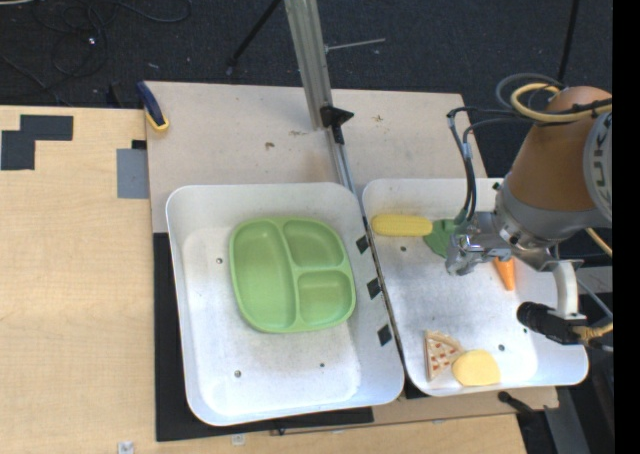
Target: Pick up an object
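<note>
My gripper (461, 258) hangs low over the upper middle of the right bin (440, 312), under the grey and orange arm. A yellow corn cob (401, 226) with a green husk end (441, 239) lies just to its left, the husk end touching or nearly touching the gripper. A small orange carrot (506, 273) pokes out just to the gripper's right. Near the bin's front lie a pizza slice (440, 352) and a round yellow piece (476, 369) side by side.
The left bin (200, 342) holds a green divided plate (293, 273). An upright metal post (310, 52) stands behind the bins. The wall between the two bins carries black clips (372, 287).
</note>
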`<state>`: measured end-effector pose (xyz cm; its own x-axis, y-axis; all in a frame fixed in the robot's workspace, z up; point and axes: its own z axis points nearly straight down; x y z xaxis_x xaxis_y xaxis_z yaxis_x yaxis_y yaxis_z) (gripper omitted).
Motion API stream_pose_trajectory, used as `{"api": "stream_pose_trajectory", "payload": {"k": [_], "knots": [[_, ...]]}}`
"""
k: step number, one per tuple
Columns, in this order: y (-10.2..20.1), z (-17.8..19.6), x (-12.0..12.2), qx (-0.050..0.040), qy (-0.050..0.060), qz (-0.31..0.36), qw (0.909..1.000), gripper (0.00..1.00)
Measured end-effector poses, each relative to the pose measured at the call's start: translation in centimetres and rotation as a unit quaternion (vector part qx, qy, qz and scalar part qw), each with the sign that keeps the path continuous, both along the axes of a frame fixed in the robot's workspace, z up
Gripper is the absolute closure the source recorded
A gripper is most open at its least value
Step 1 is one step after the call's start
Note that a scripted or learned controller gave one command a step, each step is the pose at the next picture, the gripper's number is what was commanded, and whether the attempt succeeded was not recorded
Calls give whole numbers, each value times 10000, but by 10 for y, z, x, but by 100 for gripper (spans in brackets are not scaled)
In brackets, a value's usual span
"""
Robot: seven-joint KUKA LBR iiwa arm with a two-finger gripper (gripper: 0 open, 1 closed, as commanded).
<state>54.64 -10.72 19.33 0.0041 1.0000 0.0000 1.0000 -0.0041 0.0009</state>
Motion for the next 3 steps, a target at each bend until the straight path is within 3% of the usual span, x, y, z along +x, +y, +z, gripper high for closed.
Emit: {"api": "stream_pose_trajectory", "payload": {"k": [1,3], "knots": [[-2,43,-1,-3,-9,22,10000,100],[100,52,2,5,16,41,10000,100]]}}
